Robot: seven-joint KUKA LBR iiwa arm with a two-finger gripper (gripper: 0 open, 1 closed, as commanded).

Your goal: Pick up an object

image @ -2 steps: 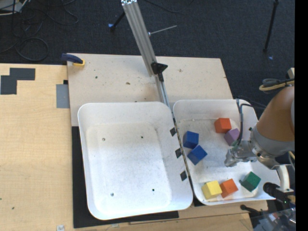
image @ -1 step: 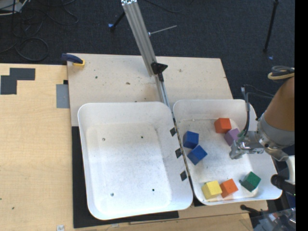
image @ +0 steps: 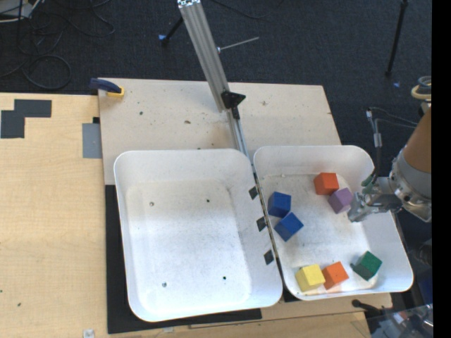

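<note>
Two white bins, smooth plastic by the look, their floors flecked with dark specks. Pale wood-grain bench beside them, matt. Silvery ribbed metal rail slanting above.

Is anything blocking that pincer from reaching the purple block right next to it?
Nothing visible does. The pincer hangs just right of the purple block, with only bare bin floor between them. The orange block sits on the purple block's far side.

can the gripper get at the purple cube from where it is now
Probably yes. The gripper sits just right of the purple cube in the right bin, with nothing between them. The orange cube lies close on the cube's upper left, which may crowd a grasp from that side.
</note>
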